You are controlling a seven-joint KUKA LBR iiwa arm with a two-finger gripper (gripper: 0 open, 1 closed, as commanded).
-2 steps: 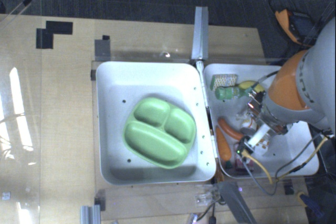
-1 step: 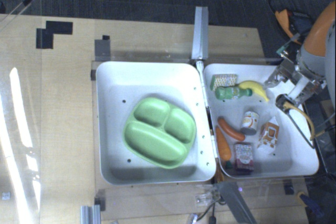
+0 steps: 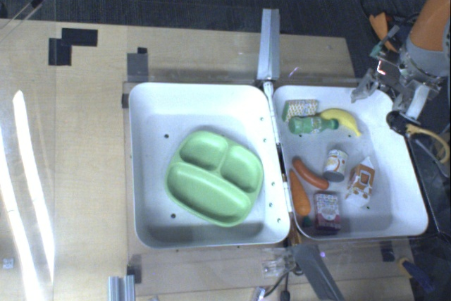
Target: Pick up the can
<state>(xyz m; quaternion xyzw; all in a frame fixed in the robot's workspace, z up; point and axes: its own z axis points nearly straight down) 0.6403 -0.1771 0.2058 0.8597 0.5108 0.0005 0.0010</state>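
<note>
Lowest in frame, your right bin (image 3: 412, 211) holds the can (image 3: 336, 163) at centre, untouched; the gripper (image 3: 386, 89) hovers at upper right, grasping nothing, its opening unreadable. Approach comes next: bring it down-left over the can

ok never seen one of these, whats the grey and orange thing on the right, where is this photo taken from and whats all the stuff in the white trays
The grey and orange thing is a robot arm. It reaches in from the right, and its gripper, the part that grabs, hangs over the upper right corner of the right bin. The photo comes from one fixed camera above the bench, looking down at a slant. The left bin holds a green divided plate. The right bin holds toy food: a banana, a green bottle, a sausage, a carrot, two small packets, and the can it is meant to pick up, near the middle. I see nothing held.
</note>
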